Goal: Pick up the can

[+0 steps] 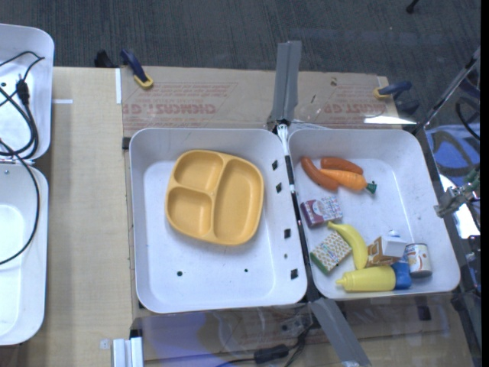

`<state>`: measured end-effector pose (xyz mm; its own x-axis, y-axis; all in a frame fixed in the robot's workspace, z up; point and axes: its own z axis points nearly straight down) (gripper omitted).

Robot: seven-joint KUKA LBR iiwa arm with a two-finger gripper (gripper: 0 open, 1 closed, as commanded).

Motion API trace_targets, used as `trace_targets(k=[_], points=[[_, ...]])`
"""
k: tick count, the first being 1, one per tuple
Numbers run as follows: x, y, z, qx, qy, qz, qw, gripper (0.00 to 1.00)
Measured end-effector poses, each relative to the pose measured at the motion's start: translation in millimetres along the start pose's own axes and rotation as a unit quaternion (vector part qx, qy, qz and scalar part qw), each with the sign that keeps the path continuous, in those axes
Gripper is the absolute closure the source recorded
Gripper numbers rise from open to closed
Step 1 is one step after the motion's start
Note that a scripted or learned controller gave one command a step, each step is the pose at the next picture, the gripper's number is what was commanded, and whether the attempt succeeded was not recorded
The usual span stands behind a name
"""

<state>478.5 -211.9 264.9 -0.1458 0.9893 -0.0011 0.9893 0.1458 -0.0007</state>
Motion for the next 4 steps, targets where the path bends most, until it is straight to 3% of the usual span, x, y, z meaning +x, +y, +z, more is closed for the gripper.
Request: trace_targets(k=[1,2,3,4], points=[[27.6,4.0,93.7,-0.001,0.000,-0.016,0.9999,0.00],[-10.2,-2.3,173.3,0.000,0.000,0.058,0.9983,0.00],[-13.2,25.9,166.3,0.000,0.000,0.042,0.9991,0.00],[-15.0,34.6,173.8,0.000,0.000,0.037,0.9993,0.00]])
